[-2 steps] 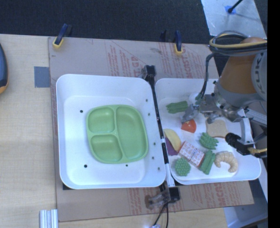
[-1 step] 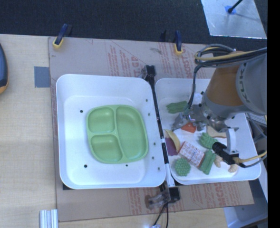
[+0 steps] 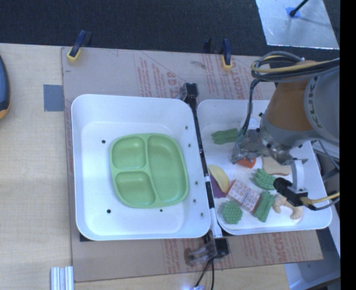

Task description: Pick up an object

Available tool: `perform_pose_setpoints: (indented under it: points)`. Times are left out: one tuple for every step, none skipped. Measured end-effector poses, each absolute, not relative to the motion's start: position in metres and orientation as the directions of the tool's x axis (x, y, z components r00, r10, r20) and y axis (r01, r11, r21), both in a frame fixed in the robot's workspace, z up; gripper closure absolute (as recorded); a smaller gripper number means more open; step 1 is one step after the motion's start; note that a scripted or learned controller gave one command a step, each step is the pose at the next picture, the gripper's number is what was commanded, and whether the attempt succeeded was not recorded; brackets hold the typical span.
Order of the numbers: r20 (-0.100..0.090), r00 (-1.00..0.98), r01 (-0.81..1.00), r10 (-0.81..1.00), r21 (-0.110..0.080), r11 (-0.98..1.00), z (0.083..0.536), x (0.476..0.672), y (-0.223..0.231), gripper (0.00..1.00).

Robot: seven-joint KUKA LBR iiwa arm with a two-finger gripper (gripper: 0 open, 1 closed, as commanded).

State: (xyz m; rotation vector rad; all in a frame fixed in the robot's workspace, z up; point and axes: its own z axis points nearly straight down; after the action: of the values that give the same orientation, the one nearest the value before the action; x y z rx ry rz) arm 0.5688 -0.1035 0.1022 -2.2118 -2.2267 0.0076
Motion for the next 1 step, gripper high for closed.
perform_pose_setpoints:
  points:
    - [0.002,-0.011,1.000,1.000,0.005,0.010,0.1974,0.5826,-0.0333,1.00]
